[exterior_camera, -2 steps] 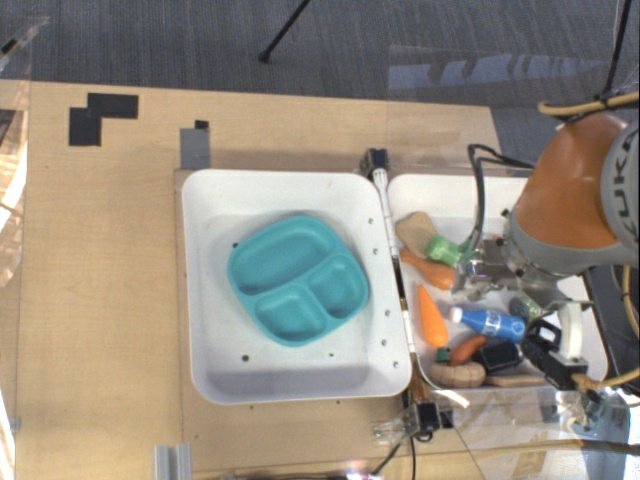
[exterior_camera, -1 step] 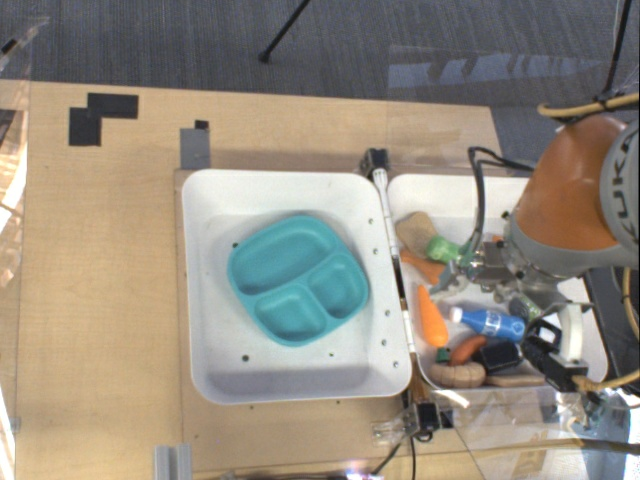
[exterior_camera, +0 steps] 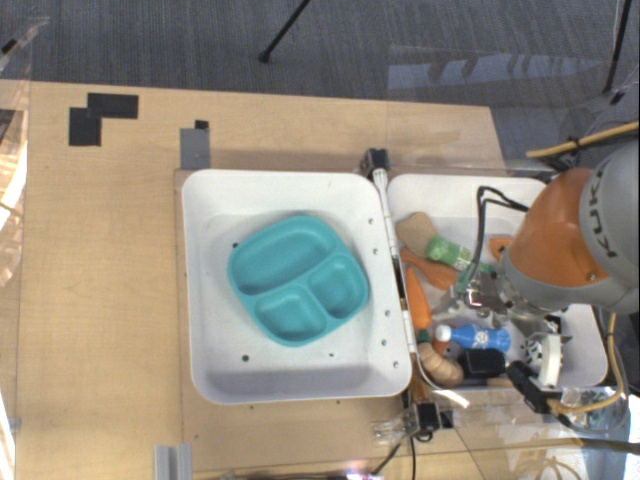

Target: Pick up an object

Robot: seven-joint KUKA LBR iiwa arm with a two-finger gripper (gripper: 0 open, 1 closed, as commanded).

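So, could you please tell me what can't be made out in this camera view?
- Gripper: the arm's wrist sits over it, so what it is doing to the objects is unclear.
- Right bin: the arm covers much of its floor, hiding whatever lies beneath.
- Blue bottle: its label is too small to read.
- Brown object: blurred, so its identity is uncertain.

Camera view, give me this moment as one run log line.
arm over right bin | tool low among clutter | carrot, blue bottle in right bin | teal tray in left bin
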